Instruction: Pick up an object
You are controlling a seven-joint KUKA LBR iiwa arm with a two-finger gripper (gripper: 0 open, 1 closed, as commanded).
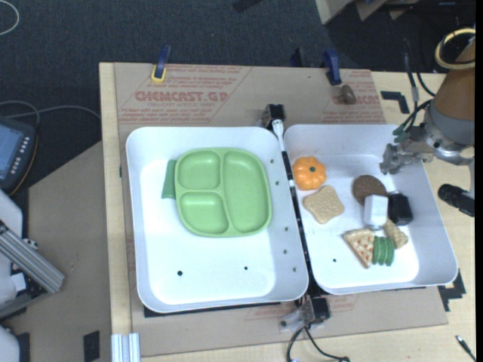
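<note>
Over in the left shallow white bin lies a green three-compartment plastic tray. The right white bin holds a small orange toy pumpkin, a tan cracker-like square, a brown round piece and a pizza-slice toy. Far right, the gripper hovers above that bin's upper right corner, gripping nothing I can see, its open-or-closed state beyond telling.

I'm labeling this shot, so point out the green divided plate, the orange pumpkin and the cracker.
green divided plate (224,192), camera view, its centre ridge.
orange pumpkin (309,173), camera view, middle of its body.
cracker (324,204), camera view, its top face.
</note>
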